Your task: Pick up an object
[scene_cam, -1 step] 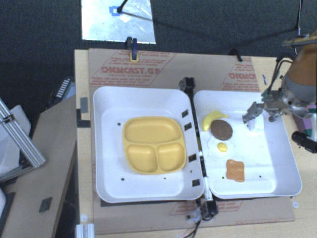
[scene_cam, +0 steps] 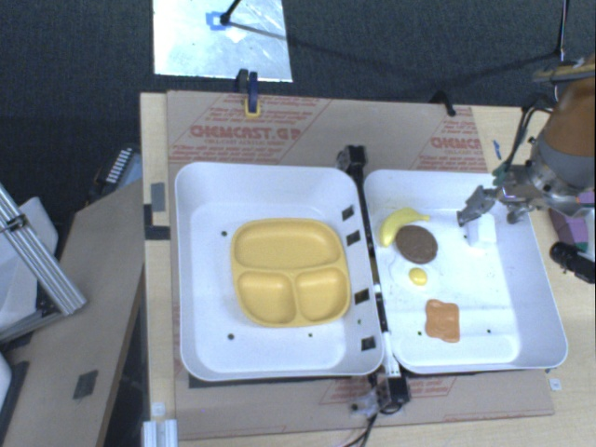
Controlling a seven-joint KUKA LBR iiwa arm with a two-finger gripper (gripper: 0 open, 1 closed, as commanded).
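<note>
The right bin [scene_cam: 535, 277] holds a yellow banana-shaped piece [scene_cam: 400, 221], a brown round disc [scene_cam: 416, 243], a small yellow lump [scene_cam: 418, 276] and an orange block [scene_cam: 442, 320]. My gripper [scene_cam: 494, 209] hangs over the bin's upper right part, to the right of the banana and the disc. Its two grey fingers are spread apart with nothing between them. The arm's orange band [scene_cam: 570, 124] shows at the right edge.
The left bin [scene_cam: 200, 250] bears a yellow divided tray [scene_cam: 287, 270] with three compartments. Black clips [scene_cam: 353, 161] join the bins along the middle wall. A shiny square sheet [scene_cam: 222, 28] lies beyond the bench. A grey rail [scene_cam: 33, 254] stands at the left.
</note>
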